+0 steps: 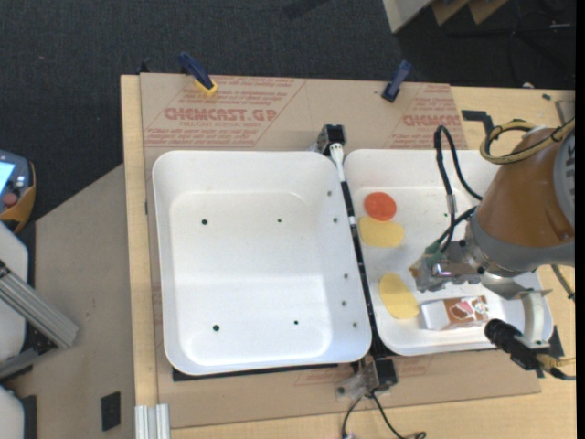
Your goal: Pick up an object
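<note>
The left bin (247, 263) sits on the surface (274, 108). In the right bin (402, 167), near its left wall, lie a round orange-red thing (380, 206), a yellow piece (381, 234) just below it, and another yellow piece (397, 295) toward the front edge. A small red and white packet (454, 313) lies beside that one. The arm (526, 208) reaches in from the right, bent down over the bin. Its end effector (437, 271) hangs just above the packet; I cannot tell how wide it is.

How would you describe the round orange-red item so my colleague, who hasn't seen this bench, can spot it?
Look at the right-hand shallow white bin. Near its left wall, toward the far end, lies the round orange-red disc. The pale yellow piece just in front of it and the second yellow piece nearer the camera are yellow; it alone is red.
</note>
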